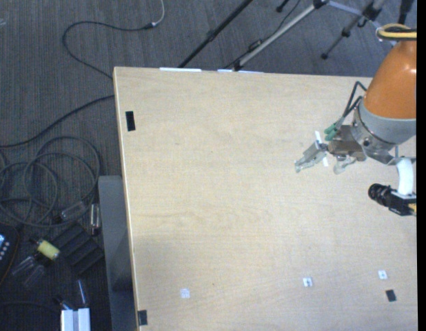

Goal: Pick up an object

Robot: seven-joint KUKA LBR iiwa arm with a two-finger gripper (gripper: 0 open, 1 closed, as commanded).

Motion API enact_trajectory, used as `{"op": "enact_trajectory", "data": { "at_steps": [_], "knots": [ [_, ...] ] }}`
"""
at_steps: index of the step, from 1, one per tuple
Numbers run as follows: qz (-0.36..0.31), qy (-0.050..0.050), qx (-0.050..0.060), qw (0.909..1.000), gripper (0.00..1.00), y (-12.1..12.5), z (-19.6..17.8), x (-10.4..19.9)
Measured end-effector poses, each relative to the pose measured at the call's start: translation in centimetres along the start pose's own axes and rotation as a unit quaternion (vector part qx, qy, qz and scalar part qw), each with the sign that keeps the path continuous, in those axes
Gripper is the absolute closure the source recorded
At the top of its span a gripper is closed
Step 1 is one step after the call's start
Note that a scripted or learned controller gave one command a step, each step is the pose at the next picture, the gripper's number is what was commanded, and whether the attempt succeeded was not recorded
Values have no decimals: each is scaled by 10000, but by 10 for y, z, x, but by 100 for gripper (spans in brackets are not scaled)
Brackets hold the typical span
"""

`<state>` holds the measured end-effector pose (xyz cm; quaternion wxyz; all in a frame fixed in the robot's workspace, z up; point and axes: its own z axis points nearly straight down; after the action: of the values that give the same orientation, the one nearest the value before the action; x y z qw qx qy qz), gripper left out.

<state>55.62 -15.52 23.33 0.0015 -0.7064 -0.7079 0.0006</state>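
One arm (396,81), orange-banded above a grey wrist, reaches in from the right over a pale wooden bench (220,205). Its one gripper (319,164) hangs over the far right part of the bench and points left. The two fingers (304,161) are spread apart with nothing between them. The bench top carries six small marks. Three are black marks (130,121): one far left, one at the near left edge, one near right. Three are white marks (185,293), in a loose row along the near side. All six lie well apart from the gripper. Which thing is to be picked up I cannot tell. On the dark carpet (54,61) left of the bench lie looped cables (41,178) and one small yellow piece (47,250). Beyond the far edge stand tripod legs (296,19).
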Motion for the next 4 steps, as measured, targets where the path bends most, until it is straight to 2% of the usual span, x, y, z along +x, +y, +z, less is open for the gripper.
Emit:
{"op": "enact_trajectory", "data": {
  "at_steps": [1, 2, 3, 4],
  "knots": [
    [8, -19, -13, 10000, 0, 2, -125, -37],
    [-488, -20, -14, 9988, 0, -4, -201, -51],
    [632, -6, -4, 9980, 0, 5, -111, -61],
    [-169, -16, -18, 9999, 0, -72, -201, -57]
  ]
}}
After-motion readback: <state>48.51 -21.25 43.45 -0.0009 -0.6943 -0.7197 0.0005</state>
